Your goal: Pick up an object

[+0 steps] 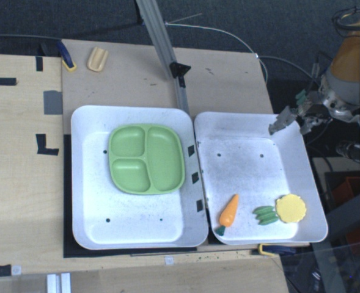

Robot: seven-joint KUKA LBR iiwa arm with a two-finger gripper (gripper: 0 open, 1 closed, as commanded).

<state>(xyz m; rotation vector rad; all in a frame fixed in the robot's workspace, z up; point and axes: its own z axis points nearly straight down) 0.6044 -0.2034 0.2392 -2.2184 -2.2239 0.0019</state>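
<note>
While over right bin's [253, 140] rim, claw [282, 123].

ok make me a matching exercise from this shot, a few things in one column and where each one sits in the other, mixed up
Things:
1. green plate
2. toy carrot
3. yellow flower toy
4. hand

Places:
A. near front corner of the right bin, on the side away from the left bin
B. over the far edge of the right bin, at its outer corner
C. in the left bin
D. near the front of the right bin, on the side next to the left bin

Pairs: 1-C, 2-D, 3-A, 4-B
</note>
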